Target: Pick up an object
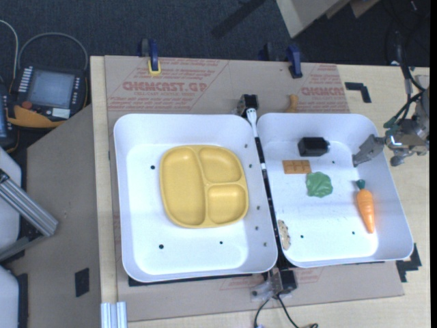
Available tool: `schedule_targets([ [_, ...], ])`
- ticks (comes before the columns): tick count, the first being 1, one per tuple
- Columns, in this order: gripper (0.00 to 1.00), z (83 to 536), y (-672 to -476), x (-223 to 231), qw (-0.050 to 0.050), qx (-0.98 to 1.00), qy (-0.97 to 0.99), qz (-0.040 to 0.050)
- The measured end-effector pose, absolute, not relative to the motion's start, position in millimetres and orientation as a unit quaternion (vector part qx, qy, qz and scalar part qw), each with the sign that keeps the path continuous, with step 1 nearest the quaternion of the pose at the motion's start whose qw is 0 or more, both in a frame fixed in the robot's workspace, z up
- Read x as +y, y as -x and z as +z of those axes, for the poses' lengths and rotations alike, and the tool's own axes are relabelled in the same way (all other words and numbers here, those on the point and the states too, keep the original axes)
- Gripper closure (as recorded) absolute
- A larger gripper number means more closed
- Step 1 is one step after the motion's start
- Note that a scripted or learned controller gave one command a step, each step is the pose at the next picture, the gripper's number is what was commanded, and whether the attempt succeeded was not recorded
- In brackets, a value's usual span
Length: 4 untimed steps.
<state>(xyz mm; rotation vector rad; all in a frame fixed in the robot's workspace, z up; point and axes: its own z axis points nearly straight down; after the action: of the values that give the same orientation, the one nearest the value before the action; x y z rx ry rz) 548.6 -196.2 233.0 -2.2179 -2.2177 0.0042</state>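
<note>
I saw the left bin (136, 238) holding a yellow divided plate (203, 185). The right bin (328, 248) held a toy carrot (367, 209) near its right wall, a green leafy piece (319, 184) at the middle, a black block (313, 145), a small tan waffle-like tile (296, 167), and a speckled bit (284, 235). The gripper (399, 142) hung over the right rim, touching nothing; I could not tell its grasp.

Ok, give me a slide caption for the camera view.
Gripper at right bin's edge near carrot; yellow divided plate in left bin.
</note>
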Motion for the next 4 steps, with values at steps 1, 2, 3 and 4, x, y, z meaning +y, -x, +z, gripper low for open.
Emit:
schedule_targets([
  [1,0.00,178.8,-550.9,-185.7,0.003,-0.707,0.707,0.0013],
  [2,0.00,115.4,-547.6,-186.6,0.003,-0.707,0.707,0.0014],
  [3,1.00,129.8,-549.3,-187.2,-0.001,-0.707,0.707,-0.0001],
  [4,1.00,194.0,-550.7,-187.2,-0.004,-0.708,0.707,-0.0015],
])
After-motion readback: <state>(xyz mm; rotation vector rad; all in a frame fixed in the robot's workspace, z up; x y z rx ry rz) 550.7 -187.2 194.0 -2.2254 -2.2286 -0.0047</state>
